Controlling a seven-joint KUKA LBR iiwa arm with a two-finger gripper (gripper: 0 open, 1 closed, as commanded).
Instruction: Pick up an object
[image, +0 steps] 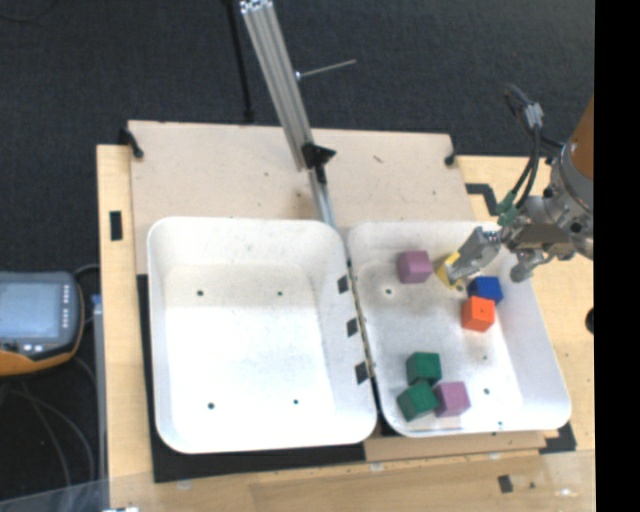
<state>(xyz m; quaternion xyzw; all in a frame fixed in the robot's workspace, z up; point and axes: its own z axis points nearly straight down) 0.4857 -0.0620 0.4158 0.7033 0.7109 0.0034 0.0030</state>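
Looking at the right bin (545, 350), we find seven small blocks scattered on its white floor. A yellow block (447, 268) lies near the bin's far side, touching or just beside the tip of the jaws (470, 258); whether those jaws are open, closed or gripping it we cannot tell, since their tip blurs into the block. Just left of the yellow block sits a pink-purple block (413, 266). To the right and slightly nearer rests a blue block (487, 288), and an orange block (478, 314) sits just beside it on the near side, the two touching or almost so.

Farther toward the near edge we see a cluster: one green block (424, 366), a second green block (416, 401) just nearer, and a purple block (452, 398) pressed against its right side.

We see the arm (560, 225) reaching in from the right, above the bin's far right corner, with dark cables looping over the wrist.

Beside it, the left bin (160, 300) lies edge to edge with the right one. Both rest on the pale wooden table (240, 160). A slanted aluminium post (285, 90) rises from the far side between the bins, and a grey-and-orange handheld pendant (38, 320) lies off to the far left.
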